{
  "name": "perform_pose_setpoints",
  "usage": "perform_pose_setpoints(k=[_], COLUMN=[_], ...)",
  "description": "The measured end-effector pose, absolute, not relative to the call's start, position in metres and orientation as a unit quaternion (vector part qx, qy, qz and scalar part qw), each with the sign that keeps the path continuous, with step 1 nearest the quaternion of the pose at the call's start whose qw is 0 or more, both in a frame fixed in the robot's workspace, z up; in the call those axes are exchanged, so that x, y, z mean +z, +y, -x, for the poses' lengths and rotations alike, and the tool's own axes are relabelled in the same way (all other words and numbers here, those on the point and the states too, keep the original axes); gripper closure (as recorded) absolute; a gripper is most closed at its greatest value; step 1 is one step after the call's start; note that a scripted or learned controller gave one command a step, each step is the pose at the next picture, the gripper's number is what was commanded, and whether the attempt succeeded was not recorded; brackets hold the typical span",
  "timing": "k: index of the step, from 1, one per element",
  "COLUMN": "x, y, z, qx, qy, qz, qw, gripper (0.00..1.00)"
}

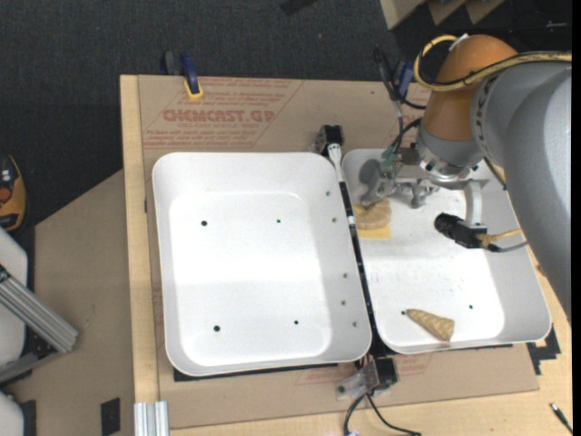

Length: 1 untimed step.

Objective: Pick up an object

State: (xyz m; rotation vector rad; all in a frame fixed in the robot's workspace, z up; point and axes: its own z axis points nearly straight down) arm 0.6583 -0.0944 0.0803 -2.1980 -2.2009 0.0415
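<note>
**Pick attempt: jaws down in the bin, nothing lifted yet**

Closest to the camera is the front edge of the desk [272,398] with some cable clutter, well short of the action. Going left to right: the left bin [245,252] sits off to the left of the jaws. Across the divider, the right bin [472,280] is where the arm is working. The jaws [386,189] are down low at the back-left corner of that bin, and a tan, flattish chunk [374,218] sits just in front of and below them, touching or nearly touching. Honestly can't tell whether the jaws are open or closed from this angle, too much wrist hardware in the way. Well in front of the jaws, toward the bin's near wall, lies a cone-shaped piece [430,323], untouched.

My read: approach done, grasp unconfirmed, lift still to come.
</note>
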Motion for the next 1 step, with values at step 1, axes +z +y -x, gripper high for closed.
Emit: perform_pose_setpoints(k=[1], x=[0.0901], y=[-0.0925], z=[-0.6577], qx=[0.0135], qy=[-0.707], qz=[0.707], qw=[0.019], gripper=[1.0])
